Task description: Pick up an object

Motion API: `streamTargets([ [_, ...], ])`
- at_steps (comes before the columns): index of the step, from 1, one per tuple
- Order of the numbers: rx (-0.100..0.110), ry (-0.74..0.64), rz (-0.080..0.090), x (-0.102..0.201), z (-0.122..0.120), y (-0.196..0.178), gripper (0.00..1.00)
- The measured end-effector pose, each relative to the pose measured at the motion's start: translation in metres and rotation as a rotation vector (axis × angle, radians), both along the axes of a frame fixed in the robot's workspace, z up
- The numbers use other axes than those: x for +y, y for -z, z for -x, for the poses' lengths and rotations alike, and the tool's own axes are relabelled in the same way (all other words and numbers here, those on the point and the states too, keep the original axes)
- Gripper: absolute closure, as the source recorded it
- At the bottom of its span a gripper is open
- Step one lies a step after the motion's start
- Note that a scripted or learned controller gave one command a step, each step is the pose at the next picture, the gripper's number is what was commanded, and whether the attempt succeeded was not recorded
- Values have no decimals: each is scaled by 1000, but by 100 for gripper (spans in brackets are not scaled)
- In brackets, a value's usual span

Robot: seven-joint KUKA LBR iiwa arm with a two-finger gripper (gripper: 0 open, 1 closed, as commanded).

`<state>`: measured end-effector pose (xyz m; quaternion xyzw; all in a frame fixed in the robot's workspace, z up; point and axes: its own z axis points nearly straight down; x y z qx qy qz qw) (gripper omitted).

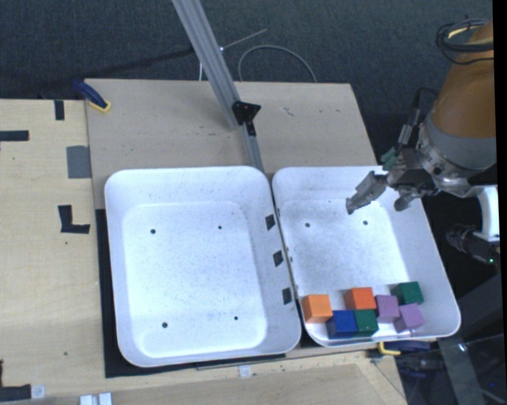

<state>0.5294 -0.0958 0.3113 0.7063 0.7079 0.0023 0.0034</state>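
Several small blocks lie along the near wall of the right bin (421,233): an orange block (317,306), a second orange block (360,298), a blue block (344,322), a green block (366,321), two purple blocks (387,306) (411,316) and a dark green block (407,293). My gripper (378,196) hangs over the far right part of that bin, well above and behind the blocks. Its two fingers (359,197) are spread apart with nothing between them.
The left bin (122,244) sits beside the right one. A slanted metal pole (211,58) with a black clamp (245,113) crosses behind the bins. A cable loop lies on the bench at the back. The arm's orange band (469,82) is at the right edge.
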Motion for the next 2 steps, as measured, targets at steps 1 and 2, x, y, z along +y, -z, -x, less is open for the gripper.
streamTargets([
  [1,0,5,2,-59,34,-131,0],
  [2,9,-5,-3,20,45,-123,0],
])
